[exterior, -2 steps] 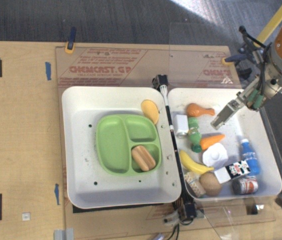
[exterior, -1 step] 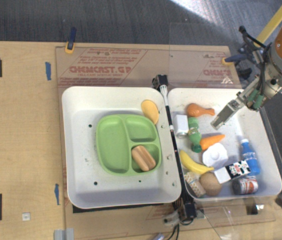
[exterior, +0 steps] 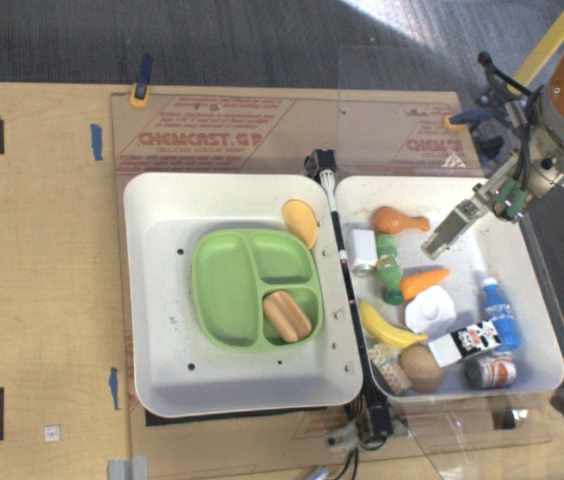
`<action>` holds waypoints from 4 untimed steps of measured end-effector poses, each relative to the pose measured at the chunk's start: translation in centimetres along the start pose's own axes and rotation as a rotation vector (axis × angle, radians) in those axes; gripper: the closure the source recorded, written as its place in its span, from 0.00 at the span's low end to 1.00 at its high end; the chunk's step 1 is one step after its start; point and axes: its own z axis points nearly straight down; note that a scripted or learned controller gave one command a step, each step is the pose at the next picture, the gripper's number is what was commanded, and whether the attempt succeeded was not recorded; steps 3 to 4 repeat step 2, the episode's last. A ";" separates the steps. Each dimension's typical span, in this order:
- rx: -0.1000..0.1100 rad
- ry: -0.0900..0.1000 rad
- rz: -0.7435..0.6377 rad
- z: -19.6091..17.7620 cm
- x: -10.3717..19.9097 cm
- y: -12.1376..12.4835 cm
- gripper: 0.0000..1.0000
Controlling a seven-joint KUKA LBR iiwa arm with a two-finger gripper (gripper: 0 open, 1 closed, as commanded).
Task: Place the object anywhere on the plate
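Over the right bin (exterior: 547,313), the gripper (exterior: 449,230) hangs with its fingers close together, holding nothing. A hot dog (exterior: 287,315) lies in the green plate's (exterior: 224,293) lower right compartment.

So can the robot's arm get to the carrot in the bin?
Probably yes. The gripper hangs just above the carrot, which lies on top in the right bin with nothing over it.

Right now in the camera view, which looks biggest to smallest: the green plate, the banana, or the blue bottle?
1. green plate, by far the biggest.
2. banana.
3. blue bottle.
The last two look nearly alike, so their order is unsure.
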 end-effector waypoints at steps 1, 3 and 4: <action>0.000 0.000 0.000 0.0 0.0 0.0 0.00; 0.000 0.000 0.000 0.0 0.0 0.0 0.00; 0.000 0.000 0.000 0.0 0.0 0.0 0.00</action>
